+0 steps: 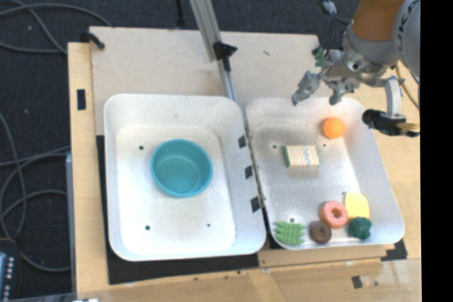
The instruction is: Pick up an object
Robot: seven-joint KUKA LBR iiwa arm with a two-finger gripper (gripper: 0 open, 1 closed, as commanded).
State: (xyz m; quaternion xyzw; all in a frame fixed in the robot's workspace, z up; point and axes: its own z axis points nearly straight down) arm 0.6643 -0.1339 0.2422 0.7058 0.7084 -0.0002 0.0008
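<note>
White bins sit side by side on the bench [163, 60], and the sorting looks deliberate: left bin [127, 237] carries a single teal bowl [182, 166] near its middle, right bin [382, 173] carries all the small stuff. Hand [320, 90] hangs over the far edge of the right bin, toward the bench's far right corner, fingers spread wide and nothing between them, so no grasp yet. Orange ball [333, 127] lies just beside and below the hand, closest candidate for the pick; I judge it the likely target, since the hand is parked almost over it and it sits apart from everything else, free on all sides. Checkered sponge block [302, 155] with a green edge rests near the bin's middle, also standing alone, second easiest. Remaining pieces are crowded along the near edge of the right bin: green ridged piece [289, 231], brown donut [320, 232], pink donut [333, 213], yellow block [357, 205], dark green piece [361, 228], several touching or nearly so, which makes a clean two-finger grab harder there. Metal pole [202, 3] rises slantwise from the bench's far side, between the bins, clear of the hand. Ball is round and may roll off if the fingers close off-centre.
</note>
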